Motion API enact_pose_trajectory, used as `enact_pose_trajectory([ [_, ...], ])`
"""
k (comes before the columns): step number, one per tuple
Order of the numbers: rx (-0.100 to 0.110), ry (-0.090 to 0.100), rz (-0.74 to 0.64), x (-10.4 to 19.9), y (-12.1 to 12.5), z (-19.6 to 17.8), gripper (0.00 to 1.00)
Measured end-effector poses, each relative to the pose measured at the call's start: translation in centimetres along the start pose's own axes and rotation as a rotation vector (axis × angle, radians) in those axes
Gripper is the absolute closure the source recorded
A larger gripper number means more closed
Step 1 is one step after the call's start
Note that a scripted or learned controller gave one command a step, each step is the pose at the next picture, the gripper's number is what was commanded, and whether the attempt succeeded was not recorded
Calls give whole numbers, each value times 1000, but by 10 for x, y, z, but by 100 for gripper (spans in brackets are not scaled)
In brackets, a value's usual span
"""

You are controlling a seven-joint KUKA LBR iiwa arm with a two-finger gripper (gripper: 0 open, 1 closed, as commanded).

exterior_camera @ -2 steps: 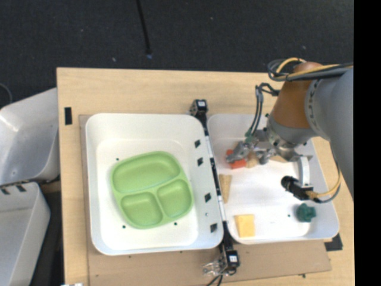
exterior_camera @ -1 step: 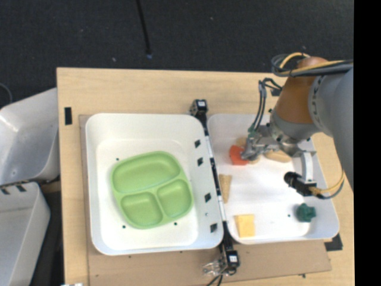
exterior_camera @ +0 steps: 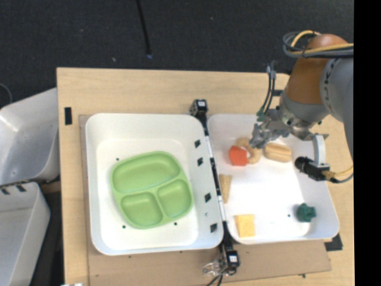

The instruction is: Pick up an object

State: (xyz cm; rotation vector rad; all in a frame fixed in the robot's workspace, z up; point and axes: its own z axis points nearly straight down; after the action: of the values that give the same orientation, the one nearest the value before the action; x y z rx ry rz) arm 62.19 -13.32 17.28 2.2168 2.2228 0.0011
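the gripper hung low over the far end of the right bin, its tip right above a small cluster: a red tomato-like piece, a tan bread-roll piece and a paler lump half hidden beneath the arm. whether it was open or closed could not be told at that angle, and nothing showed as held. the likeliest target was the pale lump or the roll, both just beside the tip. since the three pieces sat touching or nearly so, a good pick would probably call for a straight descent centred on one piece, so the neighbours were not nudged aside, and a lift only once the grip was firm. elsewhere in that bin lay a yellow cheese-like block near the front wall, a green toy at the right corner, and a thin tan wedge by the divider. the left bin held a green divided plate.
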Motion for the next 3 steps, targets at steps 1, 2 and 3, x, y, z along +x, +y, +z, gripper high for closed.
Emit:
enact_pose_trajectory([
  [1,1,0,-1,4,3,-59,100],
  [2,5,-1,-1,3,4,-54,100],
  [3,7,1,-4,60,14,-49,100],
])
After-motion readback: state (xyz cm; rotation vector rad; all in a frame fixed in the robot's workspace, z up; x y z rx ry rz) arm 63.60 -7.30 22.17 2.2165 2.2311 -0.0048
